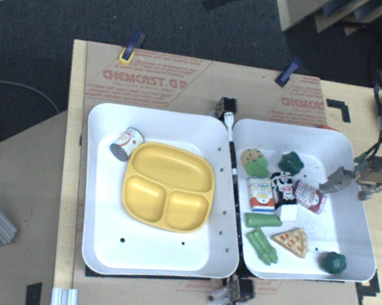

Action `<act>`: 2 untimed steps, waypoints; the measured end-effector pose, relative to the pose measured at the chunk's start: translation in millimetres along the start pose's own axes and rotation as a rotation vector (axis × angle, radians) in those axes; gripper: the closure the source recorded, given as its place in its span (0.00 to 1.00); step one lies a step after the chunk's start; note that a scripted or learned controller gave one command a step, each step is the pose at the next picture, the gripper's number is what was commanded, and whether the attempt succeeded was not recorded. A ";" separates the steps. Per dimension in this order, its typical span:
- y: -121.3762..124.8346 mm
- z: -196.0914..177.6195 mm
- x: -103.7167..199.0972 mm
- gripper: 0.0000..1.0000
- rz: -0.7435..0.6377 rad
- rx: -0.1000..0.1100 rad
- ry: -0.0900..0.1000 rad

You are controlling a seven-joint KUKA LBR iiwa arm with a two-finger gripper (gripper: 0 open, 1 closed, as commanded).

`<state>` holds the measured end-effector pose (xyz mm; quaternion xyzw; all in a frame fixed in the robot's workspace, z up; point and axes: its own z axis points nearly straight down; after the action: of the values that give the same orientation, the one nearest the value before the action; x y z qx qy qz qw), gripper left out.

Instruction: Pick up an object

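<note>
Overhead, the desk [187, 78] carried two white bins side by side. The left bin [97, 227] held a yellow tray [169, 186] with three compartments, and a small can [126, 143] lay tipped on its side just beyond the tray's far left corner, touching or nearly touching it.

The right bin [356, 226] held a cluster of small toys. Taking the milk carton [261, 194] as landmark: a cookie [250, 156] and a light green lump [258, 168] lay just beyond it, a dark green piece [291, 162] beyond and to its right, a black-and-white figure [284, 188] just to its right, and a red-and-white packet [310, 197] further right. Nearer than the carton lay a green block [263, 220], a green pod [262, 246], a pizza slice [292, 241] and, well off towards the bin's near right corner, a dark green ball [333, 262].

The tool [334, 181] reached in from the right, hanging over the right bin just to the right of the packet; whether it was open or closed I cannot tell, and nothing was seen in its grip
</note>
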<state>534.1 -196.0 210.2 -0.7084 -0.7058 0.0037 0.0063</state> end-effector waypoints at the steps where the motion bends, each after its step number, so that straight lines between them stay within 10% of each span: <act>1: 2.9 -7.5 0.4 0.00 -0.004 -0.014 -0.004; 2: 1.6 35.2 0.7 0.00 -0.003 -0.008 -0.001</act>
<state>535.2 -195.2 175.0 -0.7072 -0.7070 0.0011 0.0030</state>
